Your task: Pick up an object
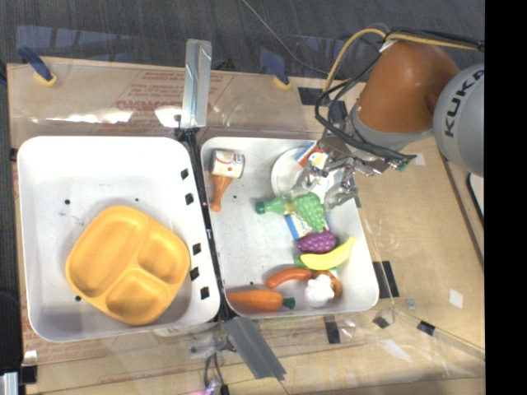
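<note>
Camera view: hand low over the far right corner of the right bin, toys crowded just beneath and nearer the camera.

Camera view, detail: the hand (331, 178) hangs from the orange-banded wrist above the right bin (247, 245); I cannot tell how far it is open, and nothing is visibly held in it. The closest candidate, a green bumpy vegetable toy (306, 211), lies just on the near-left side of the hand, its long axis slanting from the left toward the near right. A white plate (286, 171) sits just left of the hand. Purple grapes (316, 241) and a banana (326, 256) lie further toward the near edge. Judgement: a short shift toward the near-left would centre the hand on the green toy.
</note>
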Robot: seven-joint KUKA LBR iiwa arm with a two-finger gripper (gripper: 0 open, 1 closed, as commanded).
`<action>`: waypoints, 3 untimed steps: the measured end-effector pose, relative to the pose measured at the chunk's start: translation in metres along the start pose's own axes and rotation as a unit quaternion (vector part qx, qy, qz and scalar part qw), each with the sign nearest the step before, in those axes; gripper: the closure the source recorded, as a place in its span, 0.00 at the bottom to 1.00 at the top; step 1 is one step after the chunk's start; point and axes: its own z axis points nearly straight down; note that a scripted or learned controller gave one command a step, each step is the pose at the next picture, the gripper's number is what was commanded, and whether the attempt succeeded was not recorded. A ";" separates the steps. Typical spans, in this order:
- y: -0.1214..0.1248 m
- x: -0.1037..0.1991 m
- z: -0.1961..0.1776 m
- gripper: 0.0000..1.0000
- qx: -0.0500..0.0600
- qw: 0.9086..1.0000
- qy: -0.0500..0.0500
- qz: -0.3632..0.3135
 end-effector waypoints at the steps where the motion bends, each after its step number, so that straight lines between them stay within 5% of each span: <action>1: -0.013 -0.051 0.006 1.00 0.003 0.989 -0.002 0.149; 2: -0.011 -0.014 -0.070 1.00 0.006 0.942 -0.003 0.335; 3: -0.012 -0.045 -0.044 1.00 0.002 0.936 -0.001 0.352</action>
